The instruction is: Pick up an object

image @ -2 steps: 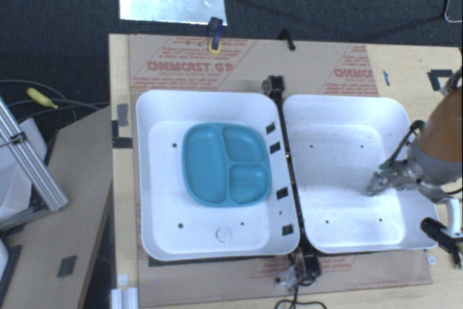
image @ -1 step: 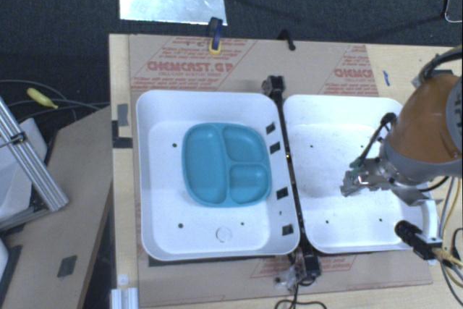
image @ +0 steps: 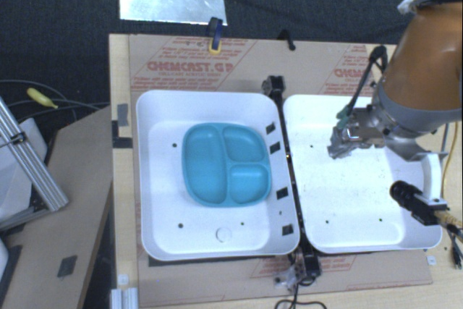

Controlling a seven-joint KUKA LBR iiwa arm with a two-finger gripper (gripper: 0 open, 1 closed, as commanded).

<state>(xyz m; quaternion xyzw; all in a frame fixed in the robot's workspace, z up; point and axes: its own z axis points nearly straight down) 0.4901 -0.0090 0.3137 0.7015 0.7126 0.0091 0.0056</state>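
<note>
Overhead, gripper hovering above right bin, jaw state impossible to tell; only candidate, blue divided plate, lying flat in left bin; best crossing over and pinching its raised rim.

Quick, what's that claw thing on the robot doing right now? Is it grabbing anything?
Tool: over the right bin; open or closed cannot be told, and nothing is seen in it.
</note>
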